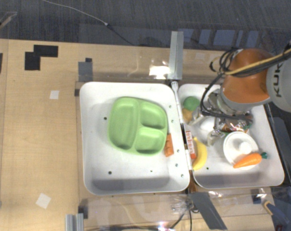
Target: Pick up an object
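**Gripper low in right bin, no object seen held**

The gripper hangs low in the right bin, beneath the arm; whether its fingers are apart or together cannot be told. Just beside it sits a white cup, with a carrot touching the cup's near side. A banana lies along the bin's left wall, a green ball towards the far corner. The left bin holds a green divided plate and a small orange item at its right wall.

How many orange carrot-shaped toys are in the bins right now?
2. One orange toy carrot lies in the right bin, against the white cup. A smaller orange carrot-like piece sits in the left bin, beside the green divided plate. The arm may hide others.
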Controlling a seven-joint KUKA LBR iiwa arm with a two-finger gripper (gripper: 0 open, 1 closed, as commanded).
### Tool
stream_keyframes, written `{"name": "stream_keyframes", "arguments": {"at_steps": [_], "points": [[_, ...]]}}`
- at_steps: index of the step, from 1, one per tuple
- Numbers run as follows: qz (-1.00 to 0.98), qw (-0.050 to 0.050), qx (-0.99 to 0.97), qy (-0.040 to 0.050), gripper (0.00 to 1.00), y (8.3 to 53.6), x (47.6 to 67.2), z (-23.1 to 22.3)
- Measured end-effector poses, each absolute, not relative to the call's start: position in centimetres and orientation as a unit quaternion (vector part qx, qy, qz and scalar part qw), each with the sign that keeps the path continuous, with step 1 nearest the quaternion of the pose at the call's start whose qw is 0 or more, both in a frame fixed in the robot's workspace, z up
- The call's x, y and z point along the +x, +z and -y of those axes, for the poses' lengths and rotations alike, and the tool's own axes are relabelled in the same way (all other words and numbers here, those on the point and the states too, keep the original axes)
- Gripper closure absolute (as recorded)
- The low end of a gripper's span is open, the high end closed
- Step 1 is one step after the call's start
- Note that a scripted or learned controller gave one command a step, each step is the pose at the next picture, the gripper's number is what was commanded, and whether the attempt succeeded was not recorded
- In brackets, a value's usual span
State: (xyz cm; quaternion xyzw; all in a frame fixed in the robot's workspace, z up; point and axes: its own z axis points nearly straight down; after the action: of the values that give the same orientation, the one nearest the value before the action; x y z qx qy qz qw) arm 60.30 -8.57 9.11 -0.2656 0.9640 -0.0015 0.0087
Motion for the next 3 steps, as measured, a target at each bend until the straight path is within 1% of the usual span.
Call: {"name": "stream_keyframes", "arguments": {"at_steps": [1,2,3], "points": [[-0.902,0.005,-0.432,-0.0022,0.0,12.4,59.1,11.4],[-0.921,0.007,-0.39,-0.0036,0.0,9.2,58.8,9.0],[-0.933,0.01,-0.359,-0.0042,0.0,9.2,58.0,8.6]]}}
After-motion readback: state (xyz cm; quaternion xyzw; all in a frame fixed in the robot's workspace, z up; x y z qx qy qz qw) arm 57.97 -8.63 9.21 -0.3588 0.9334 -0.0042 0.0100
